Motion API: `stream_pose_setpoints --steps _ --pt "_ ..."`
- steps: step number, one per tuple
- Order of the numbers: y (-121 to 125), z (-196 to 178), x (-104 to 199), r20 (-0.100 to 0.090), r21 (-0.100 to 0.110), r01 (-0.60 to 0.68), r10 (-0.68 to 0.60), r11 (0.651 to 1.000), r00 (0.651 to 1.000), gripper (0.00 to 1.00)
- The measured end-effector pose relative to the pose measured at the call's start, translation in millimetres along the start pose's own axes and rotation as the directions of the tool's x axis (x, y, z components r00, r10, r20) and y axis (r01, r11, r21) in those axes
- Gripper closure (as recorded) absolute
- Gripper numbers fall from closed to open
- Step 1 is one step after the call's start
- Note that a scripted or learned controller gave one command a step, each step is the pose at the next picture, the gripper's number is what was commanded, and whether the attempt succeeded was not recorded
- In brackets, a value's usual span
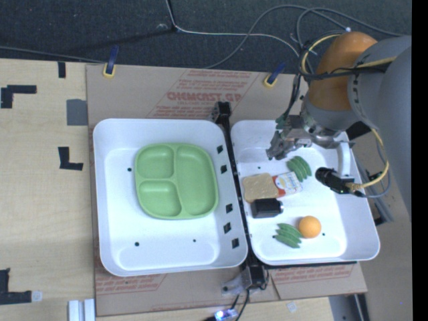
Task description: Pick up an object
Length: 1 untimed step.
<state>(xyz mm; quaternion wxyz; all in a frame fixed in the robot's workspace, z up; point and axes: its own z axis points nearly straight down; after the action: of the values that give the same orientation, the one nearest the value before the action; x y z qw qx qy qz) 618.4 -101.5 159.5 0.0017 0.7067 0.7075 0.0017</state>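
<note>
While the grey arm (374, 79) fills the upper right, 2 white bins sit mid-frame: the left bin (114, 199) holds a green divided plastic tray (176, 180); the right bin (358, 236) holds a brown bread slice (259, 186), a small orange ball (309, 227) and pea pods (299, 167). Whether the gripper (279, 147) grips anything, I cannot tell.

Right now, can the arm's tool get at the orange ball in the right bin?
Probably yes. The orange ball lies uncovered near the right bin's front, with only a green pea pod beside it. The tool hovers over the same bin's back part.
</note>
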Motion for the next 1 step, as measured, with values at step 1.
stream_pose_setpoints --steps 1 --pt "5.2 -43.3 2.5 0.0 0.002 0.001 -0.001 1.0 1.0 1.0"
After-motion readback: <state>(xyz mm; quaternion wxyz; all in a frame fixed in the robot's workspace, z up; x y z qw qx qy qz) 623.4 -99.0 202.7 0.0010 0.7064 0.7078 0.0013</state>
